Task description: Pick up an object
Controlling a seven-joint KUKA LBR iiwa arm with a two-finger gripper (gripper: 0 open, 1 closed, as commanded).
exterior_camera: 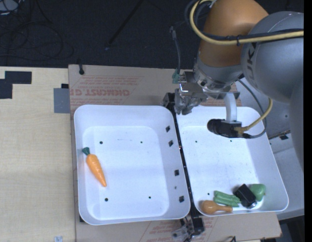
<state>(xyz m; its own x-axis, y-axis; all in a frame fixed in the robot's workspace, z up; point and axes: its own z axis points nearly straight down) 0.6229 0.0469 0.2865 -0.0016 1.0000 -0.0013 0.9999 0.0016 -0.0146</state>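
Left bin: carrot lies alone near left wall, well apart from my gripper. Gripper hangs over far end of divider between bins; grip state: cannot tell. Right bin: orange pear-shaped toy, green pod, black block, green piece clustered in near corner.
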